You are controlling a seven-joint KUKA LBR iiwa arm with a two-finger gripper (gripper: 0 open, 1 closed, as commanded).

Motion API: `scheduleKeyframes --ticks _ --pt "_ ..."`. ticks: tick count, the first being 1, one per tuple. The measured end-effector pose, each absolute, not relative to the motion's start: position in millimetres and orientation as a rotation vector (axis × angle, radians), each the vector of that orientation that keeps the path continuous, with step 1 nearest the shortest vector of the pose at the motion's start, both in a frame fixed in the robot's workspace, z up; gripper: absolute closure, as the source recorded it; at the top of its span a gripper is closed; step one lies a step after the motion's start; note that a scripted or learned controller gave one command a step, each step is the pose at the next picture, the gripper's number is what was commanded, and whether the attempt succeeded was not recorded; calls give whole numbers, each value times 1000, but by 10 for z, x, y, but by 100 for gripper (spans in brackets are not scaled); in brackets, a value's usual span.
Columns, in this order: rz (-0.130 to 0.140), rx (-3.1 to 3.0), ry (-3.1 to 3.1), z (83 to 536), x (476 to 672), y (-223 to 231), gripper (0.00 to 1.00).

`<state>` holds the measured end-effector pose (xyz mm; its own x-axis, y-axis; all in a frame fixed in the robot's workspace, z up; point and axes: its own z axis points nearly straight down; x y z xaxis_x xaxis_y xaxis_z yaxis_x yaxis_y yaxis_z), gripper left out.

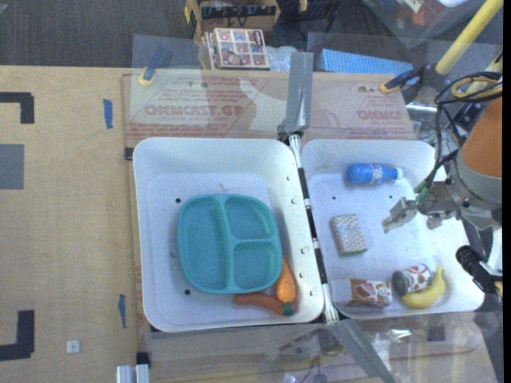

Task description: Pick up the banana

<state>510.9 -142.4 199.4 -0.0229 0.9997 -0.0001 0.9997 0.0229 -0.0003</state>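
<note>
Lying in the lower right corner of the right bin [319, 183]: the banana [425, 291], yellow, curved, pressed close beside a small red and white can [411, 278], probably touching it, with a brown and orange carton [370, 292] just to the left. Hovering above the right middle of that same bin, up and slightly left of the banana: the pincer [416, 212], fingers spread fairly wide and holding nothing, the grey arm [483, 162] with its orange band reaching in from the right edge of the frame. Judging from this: approaching stage only, a descent toward the lower right corner being needed, and the bin wall and the can crowding the fruit, leaving little room for a finger on either side. Sitting elsewhere in the right bin: a blue bottle [370, 173] on its side near the top, a small speckled sponge-like block [349, 234] at the centre. Occupying the left bin [160, 162]: a teal divided plate [230, 242], with an orange carrot-like piece [286, 284] and a reddish stick [259, 300] tucked against its lower right rim. Carrying both bins: a pale wooden bench [64, 214] marked with blue and black tape. Showing beyond, at the top of the frame: clear panels, a cardboard box [231, 5] on a dark floor, a yellow pole at upper right, loose cables.
</note>
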Motion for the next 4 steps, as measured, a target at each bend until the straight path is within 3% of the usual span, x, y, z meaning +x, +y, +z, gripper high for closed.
scheduleKeyframes --ticks 1,2,3,4 --pt "0 -2130 -2309 1598 4860 -1804 0" --pt "-1 -1959 -2456 1165 4792 -2220 0" --pt "-1 -1893 -2512 1323 4821 -2083 0" --pt "0 -2053 -2376 1177 4931 -1165 0"
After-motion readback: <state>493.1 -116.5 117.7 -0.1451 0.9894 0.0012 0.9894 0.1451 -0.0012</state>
